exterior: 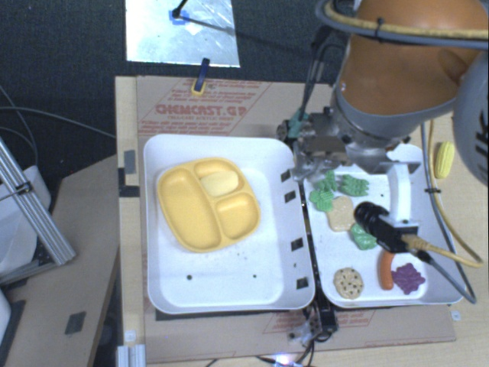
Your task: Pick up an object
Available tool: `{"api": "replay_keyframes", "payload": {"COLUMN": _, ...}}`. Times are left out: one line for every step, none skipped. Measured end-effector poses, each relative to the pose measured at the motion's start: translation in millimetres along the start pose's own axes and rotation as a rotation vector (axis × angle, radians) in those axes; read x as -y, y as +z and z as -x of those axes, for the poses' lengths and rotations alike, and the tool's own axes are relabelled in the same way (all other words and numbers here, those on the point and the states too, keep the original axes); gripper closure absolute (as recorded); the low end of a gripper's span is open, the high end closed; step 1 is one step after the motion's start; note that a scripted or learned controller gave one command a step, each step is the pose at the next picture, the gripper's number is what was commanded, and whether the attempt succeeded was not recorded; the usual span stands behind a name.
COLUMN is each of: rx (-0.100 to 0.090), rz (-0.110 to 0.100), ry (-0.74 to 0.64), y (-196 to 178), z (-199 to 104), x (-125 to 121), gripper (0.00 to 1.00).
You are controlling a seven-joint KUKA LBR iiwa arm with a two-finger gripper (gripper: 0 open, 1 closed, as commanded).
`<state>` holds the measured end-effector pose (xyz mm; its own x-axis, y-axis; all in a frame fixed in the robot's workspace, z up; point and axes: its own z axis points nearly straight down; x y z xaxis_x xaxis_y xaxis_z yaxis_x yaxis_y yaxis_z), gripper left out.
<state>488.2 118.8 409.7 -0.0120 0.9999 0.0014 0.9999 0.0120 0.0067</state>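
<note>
The fingers are hidden under the gripper point(312, 156)'s grey body, so it cannot be told whether they are spread or pressed together. The gripper hangs over the far end of the seam between the two bins, by the right bin point(439, 300)'s far-left corner. The toys lie in that bin: green pieces point(341, 183) just beside the gripper, then a cookie point(348, 283), an orange sausage point(386, 272) and purple grapes point(409, 278) along the near wall. The left bin point(229, 289) holds a yellow divided tray point(200, 209).
</note>
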Motion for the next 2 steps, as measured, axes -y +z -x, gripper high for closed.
{"api": "replay_keyframes", "payload": {"rx": 0.0, "rz": -0.001, "ry": 0.0, "y": 0, "z": 0, "x": 0, "gripper": 0.0}}
{"api": "replay_keyframes", "payload": {"rx": -0.004, "rz": 0.002, "ry": 0.0, "y": -55, "z": -85, "x": -18, "gripper": 0.0}}
